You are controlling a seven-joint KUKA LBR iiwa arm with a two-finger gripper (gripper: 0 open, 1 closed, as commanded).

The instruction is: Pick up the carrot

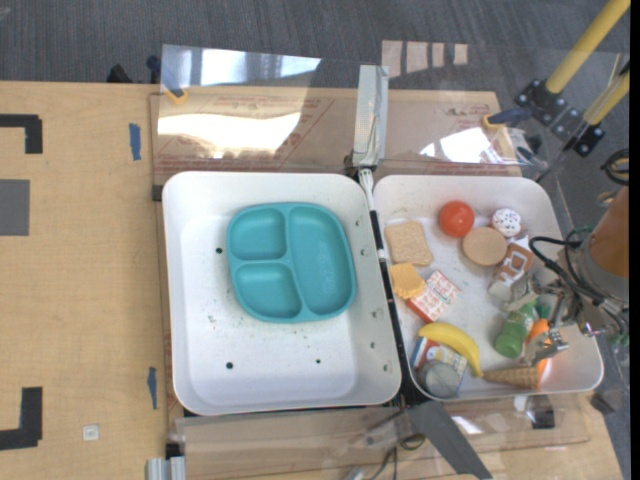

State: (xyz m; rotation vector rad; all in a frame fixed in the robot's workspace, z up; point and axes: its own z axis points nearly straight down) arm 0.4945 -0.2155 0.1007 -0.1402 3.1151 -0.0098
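Plywood bench (80, 268) on grey carpet (300, 8), two white bins (190, 268); state of jaws (545, 340) unclear.

Arm: single KUKA iiwa, entering from the right edge, low over the near right of the scene. Orange band (612, 238) visible at the frame edge, with dark cables looping beside it. Gripper (548, 330): pointed down and leftward, its metal parts at the near right; finger state indistinct among the clutter.
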